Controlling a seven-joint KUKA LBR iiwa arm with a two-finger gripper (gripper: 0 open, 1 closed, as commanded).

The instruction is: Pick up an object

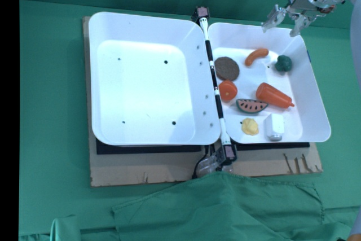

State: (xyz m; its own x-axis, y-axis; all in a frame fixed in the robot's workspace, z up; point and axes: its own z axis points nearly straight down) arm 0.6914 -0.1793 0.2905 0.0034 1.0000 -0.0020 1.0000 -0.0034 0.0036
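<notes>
Seven small items sit in the right bin (316, 121), lower right of frame. Nearest: white block (275, 126) beside yellow lump (250, 126). Then watermelon slice (251, 105), tomato (228, 90), carrot (273, 95). Farther: brown patty (227, 68), sausage (256, 56), green piece (284, 63). Left bin (146, 87) alongside. Pincer (286, 20) open, gripping nothing, above the right bin's far rim, upper right.

We see the bench (51, 121) under green cloth. A cardboard sheet (141, 175) lies flat on it, carrying two white bins side by side: left bin (107, 31), right bin (313, 104). Loose green fabric (225, 209) bunched at front edge.
</notes>
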